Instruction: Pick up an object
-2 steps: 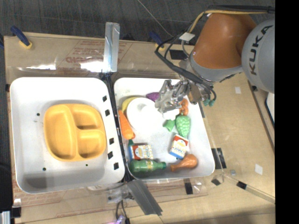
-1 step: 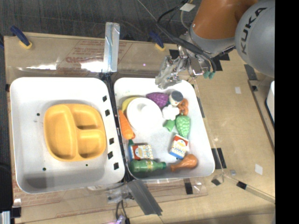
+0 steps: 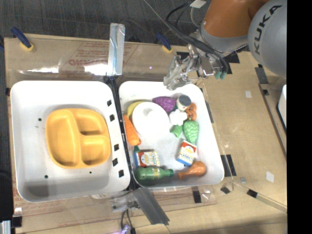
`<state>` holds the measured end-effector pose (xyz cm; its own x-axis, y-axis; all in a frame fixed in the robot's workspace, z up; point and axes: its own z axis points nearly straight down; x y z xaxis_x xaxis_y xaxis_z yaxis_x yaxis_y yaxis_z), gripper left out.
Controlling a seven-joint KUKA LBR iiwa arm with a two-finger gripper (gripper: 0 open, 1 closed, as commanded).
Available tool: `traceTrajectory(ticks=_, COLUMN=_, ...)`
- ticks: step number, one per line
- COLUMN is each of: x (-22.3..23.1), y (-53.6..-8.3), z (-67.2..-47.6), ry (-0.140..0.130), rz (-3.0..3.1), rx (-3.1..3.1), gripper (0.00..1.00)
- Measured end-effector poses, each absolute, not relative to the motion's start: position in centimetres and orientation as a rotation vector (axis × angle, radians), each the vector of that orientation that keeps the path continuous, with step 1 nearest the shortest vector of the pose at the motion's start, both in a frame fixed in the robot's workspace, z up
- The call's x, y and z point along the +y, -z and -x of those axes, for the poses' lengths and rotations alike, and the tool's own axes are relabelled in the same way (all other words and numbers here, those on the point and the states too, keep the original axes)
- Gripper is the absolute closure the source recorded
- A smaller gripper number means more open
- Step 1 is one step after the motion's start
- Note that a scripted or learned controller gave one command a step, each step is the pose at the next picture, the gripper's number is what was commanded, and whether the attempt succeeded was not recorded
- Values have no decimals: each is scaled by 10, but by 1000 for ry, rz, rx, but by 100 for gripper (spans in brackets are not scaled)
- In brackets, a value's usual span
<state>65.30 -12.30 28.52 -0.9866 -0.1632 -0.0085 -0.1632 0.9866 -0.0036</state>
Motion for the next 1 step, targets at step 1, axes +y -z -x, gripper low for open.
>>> traceTrajectory(ticks=1, x=-106, y=-266, z=-582, ry=2, rz=328, rx=3121, gripper=100)
